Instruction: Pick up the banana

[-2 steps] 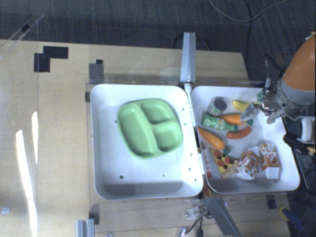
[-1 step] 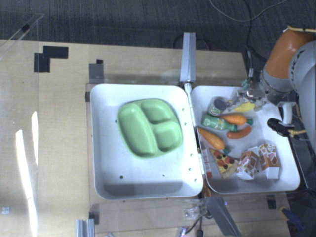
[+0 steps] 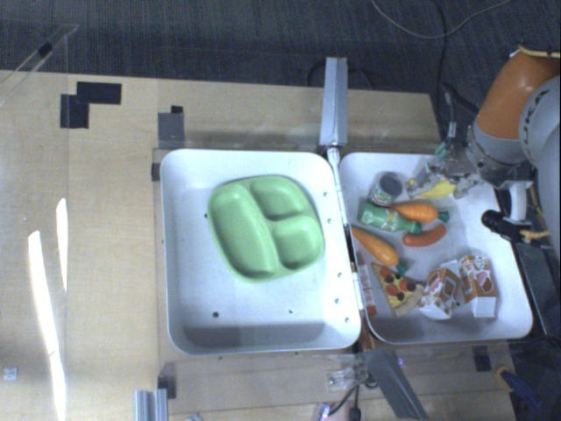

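Note:
The banana (image 3: 441,188) is a small yellow piece lying near the back of the right bin (image 3: 517,323), between a tin and the bin's far right corner. My gripper (image 3: 445,170) hangs right over it, coming down from the grey and orange arm (image 3: 517,103) at the right. The gripper's metal tip overlaps the banana's upper edge and hides part of it. From this height I cannot make out whether the banana is gripped or merely touched.
Close to the banana lie a tin (image 3: 387,186), a carrot (image 3: 415,211), a green packet (image 3: 384,218) and a red sausage (image 3: 424,235). Further forward are another carrot (image 3: 377,247), a pizza slice (image 3: 396,289) and patterned cartons (image 3: 463,286). A green divided plate (image 3: 266,226) sits in the left bin (image 3: 188,323).

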